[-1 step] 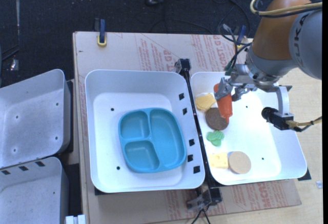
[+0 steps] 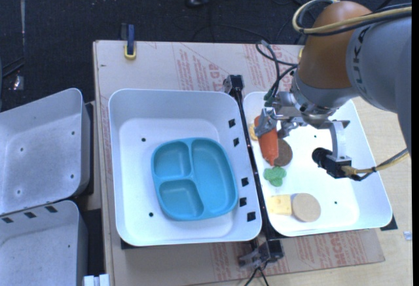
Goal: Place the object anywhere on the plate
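A blue plate [image 2: 194,177] with three compartments lies in the left white bin [image 2: 131,121]. In the right bin [image 2: 366,199] an orange carrot-shaped piece [image 2: 269,146] lies by the left wall, partly over a dark brown disc [image 2: 283,155]. My gripper [image 2: 276,118] hangs right over the carrot's upper end, and the wrist covers what is beneath it. Whether it touches the carrot cannot be made out.
Below the carrot lie a green broccoli piece [image 2: 275,176], a yellow cheese wedge [image 2: 279,205] and a tan round piece [image 2: 306,207]. A black cable fitting [image 2: 330,162] hangs off the arm over the right bin. Spare white lids [image 2: 39,147] sit at the far left.
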Robot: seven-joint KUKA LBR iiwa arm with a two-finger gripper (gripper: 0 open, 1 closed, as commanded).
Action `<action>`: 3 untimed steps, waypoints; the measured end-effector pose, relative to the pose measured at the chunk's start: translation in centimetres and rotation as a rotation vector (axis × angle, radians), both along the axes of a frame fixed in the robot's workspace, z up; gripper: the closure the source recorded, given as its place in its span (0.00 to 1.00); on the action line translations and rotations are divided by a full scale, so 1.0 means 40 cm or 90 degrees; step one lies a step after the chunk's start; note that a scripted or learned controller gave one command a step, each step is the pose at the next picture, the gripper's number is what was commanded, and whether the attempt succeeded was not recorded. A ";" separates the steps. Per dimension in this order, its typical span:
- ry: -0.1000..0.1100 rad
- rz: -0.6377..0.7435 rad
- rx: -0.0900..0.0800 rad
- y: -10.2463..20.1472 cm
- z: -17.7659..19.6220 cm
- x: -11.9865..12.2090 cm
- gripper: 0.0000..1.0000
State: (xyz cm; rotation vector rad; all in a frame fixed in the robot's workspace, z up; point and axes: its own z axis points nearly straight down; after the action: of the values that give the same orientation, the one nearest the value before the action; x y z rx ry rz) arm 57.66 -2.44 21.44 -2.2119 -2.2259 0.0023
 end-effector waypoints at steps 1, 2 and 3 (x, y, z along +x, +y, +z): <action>-0.001 0.001 0.000 0.145 0.024 -0.032 1.00; -0.001 0.001 0.000 0.269 0.057 -0.084 1.00; 0.000 0.001 0.000 0.379 0.066 -0.155 1.00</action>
State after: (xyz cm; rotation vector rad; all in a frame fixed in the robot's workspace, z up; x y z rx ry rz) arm 51.45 12.71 24.06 -2.2101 -2.2282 0.0022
